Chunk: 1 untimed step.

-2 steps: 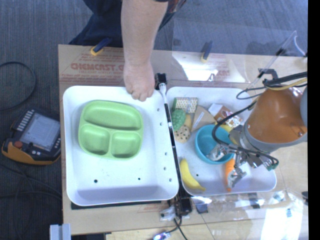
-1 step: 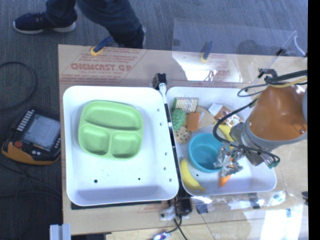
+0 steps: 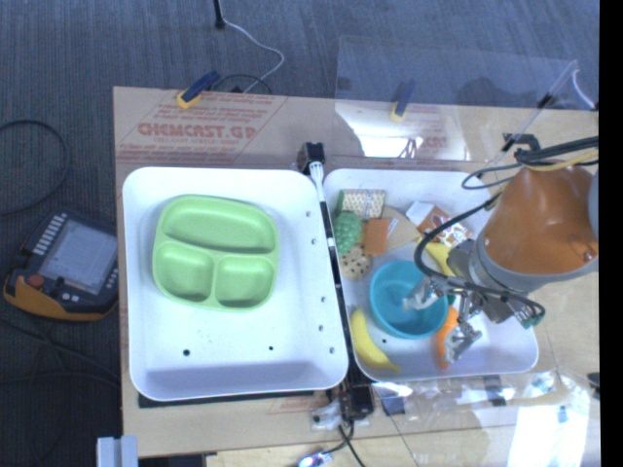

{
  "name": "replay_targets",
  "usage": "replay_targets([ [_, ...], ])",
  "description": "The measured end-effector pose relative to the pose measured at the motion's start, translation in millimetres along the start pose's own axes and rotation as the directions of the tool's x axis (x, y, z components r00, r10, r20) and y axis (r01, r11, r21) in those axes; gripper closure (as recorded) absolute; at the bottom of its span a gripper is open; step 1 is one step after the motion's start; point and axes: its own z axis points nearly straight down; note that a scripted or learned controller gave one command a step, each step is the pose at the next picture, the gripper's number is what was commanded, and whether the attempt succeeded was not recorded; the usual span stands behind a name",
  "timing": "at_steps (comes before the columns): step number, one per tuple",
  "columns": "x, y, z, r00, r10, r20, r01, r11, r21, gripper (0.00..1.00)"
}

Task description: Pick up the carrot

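Note:
The carrot (image 3: 443, 344), small and orange, lies on the floor of the right bin (image 3: 506, 358) near its front wall, just right of the blue bowl (image 3: 401, 302). My gripper (image 3: 446, 317) hangs low over that spot, under the orange wrist band. Its fingers are open: one fingertip (image 3: 425, 299) is over the bowl's right rim, the other (image 3: 466, 337) sits right beside the carrot's right side. The carrot rests on the bin floor by that finger, partly hidden by it.
The right bin also holds a banana (image 3: 369, 340) at front left, a green item (image 3: 348, 230), a cracker (image 3: 362, 202), a brown block (image 3: 379, 233) and a yellow object (image 3: 438, 257). The left bin (image 3: 156, 358) holds a green divided plate (image 3: 214, 251).

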Motion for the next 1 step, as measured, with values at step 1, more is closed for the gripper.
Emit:
replay_targets([
  [1, -3.1, -5.3, 25.5, 1.0, 0.003, 0.006, -0.003, 1.0, 0.002, 0.0],
])
